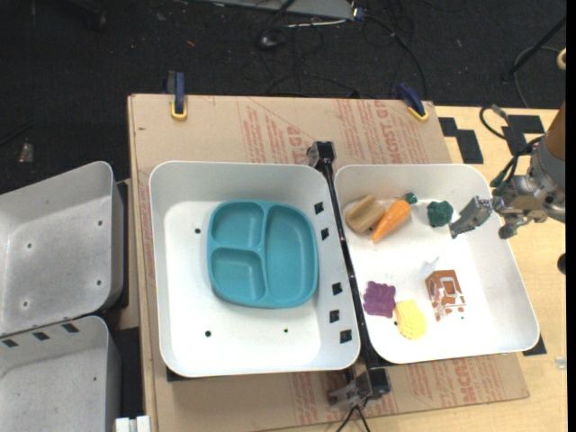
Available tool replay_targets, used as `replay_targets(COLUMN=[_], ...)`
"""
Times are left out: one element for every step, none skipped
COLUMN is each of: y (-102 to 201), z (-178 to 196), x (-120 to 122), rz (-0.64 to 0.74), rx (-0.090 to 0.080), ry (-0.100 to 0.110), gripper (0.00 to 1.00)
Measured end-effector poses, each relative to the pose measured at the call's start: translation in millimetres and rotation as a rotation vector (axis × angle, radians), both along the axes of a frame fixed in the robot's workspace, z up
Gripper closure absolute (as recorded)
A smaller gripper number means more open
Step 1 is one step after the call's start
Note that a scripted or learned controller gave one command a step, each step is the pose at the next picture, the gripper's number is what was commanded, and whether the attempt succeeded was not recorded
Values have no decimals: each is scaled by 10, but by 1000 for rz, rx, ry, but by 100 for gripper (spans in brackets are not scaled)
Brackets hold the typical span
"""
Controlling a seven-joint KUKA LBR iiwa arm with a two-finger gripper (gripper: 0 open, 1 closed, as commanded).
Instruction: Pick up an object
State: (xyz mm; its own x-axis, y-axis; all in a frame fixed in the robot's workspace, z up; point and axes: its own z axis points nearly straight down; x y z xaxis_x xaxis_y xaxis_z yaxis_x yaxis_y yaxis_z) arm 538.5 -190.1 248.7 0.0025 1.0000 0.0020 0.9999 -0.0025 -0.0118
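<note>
The right bin (504, 331) holds several toy foods: a tan bread piece (364, 212), an orange carrot (391, 220), a dark green lump (439, 211), purple grapes (380, 299), a yellow corn cob (410, 319) and a brown-and-white block (445, 294). My gripper (489, 220) hovers at the bin's upper right side, just right of the green lump. Its fingers stand open with nothing between them.
The left bin (180, 331) carries a teal divided plate (264, 253). A black divider (340, 268) runs between the bins. Both bins rest on a cardboard sheet (270, 124) held by clamps. White trays (54, 241) lie at the far left.
</note>
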Motion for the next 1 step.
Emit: replay_targets(y=[5], z=[64], x=[25], rz=[3], rx=[-3], ry=[-11], gripper=[0])
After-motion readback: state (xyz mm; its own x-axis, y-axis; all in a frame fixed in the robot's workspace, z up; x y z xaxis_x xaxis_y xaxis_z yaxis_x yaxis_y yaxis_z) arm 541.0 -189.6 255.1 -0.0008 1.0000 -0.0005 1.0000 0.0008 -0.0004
